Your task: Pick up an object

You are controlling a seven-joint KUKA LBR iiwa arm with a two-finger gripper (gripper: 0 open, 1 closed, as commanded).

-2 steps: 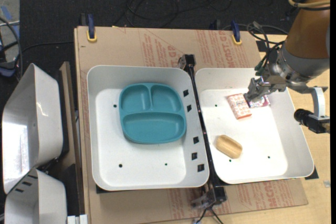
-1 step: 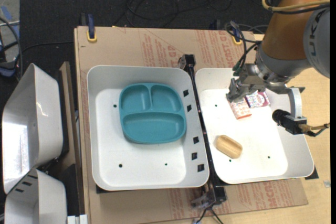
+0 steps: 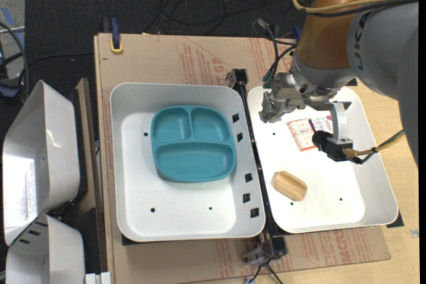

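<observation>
Camera view: fingers [image 3: 274, 108] are hanging unladen, their spread impossible to judge; tan rounded block [image 3: 290, 185] is lying below them, ungrasped, pick pending.

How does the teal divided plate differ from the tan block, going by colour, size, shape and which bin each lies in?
The teal divided plate is blue-green; the tan block is light brown. The plate is far larger and has three compartments; the block is a small rounded lump. The plate lies in the left bin, the block in the right bin. Both rest flat, apart from the claw.
</observation>
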